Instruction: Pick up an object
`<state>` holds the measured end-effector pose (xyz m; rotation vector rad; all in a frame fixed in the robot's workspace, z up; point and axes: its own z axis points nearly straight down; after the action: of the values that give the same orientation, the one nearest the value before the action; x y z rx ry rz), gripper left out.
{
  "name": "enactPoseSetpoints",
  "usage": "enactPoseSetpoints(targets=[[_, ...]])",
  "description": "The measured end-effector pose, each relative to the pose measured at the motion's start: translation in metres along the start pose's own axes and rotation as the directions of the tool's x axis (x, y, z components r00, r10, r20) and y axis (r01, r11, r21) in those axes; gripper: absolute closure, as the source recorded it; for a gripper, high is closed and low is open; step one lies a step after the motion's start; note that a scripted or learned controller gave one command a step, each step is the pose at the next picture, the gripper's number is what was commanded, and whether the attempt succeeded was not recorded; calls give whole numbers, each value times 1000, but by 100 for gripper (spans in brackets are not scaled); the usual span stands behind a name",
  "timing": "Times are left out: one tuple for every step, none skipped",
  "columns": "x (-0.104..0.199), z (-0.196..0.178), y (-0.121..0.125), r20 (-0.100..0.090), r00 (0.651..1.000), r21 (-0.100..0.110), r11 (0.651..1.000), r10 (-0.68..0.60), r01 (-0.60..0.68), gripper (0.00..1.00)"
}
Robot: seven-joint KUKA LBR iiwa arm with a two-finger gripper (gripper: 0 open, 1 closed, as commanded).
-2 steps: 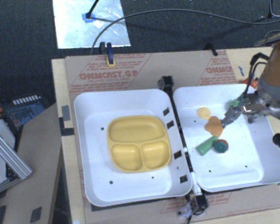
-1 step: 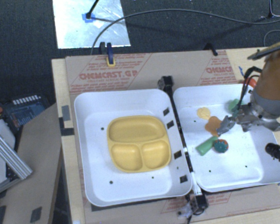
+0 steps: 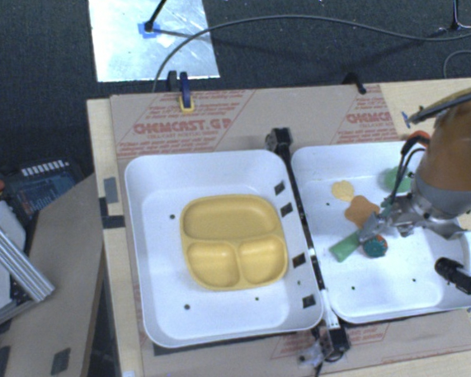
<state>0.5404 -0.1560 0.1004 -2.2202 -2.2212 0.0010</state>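
you had the left bin (image 3: 153, 233) holding just a yellow divided tray (image 3: 230, 240). right bin (image 3: 370, 295) held a yellow disc (image 3: 342, 190), orange piece (image 3: 358, 209), green stick (image 3: 344, 247), teal ball (image 3: 375, 246) and a green item (image 3: 396, 180) by the arm. gripper (image 3: 381, 223) sat over the stick and ball; grip state can't be told.

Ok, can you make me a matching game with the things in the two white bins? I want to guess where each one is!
Things:
1. yellow divided tray
2. green stick-shaped piece
3. small yellow round piece
4. teal ball

Places:
A. right bin, nearest the wall between the bins, lying at a slant
B. middle of the left bin
C. right bin, just beside the gripper
D. right bin, farther up than the orange piece

Pairs: 1-B, 2-A, 3-D, 4-C
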Motion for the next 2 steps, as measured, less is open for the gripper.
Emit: enactPoseSetpoints(targets=[[0, -13, 1, 1, 1000, -4, 1000, -1, 1, 100], [0, -56, 4, 1, 1000, -6, 1000, -3, 3, 100]])
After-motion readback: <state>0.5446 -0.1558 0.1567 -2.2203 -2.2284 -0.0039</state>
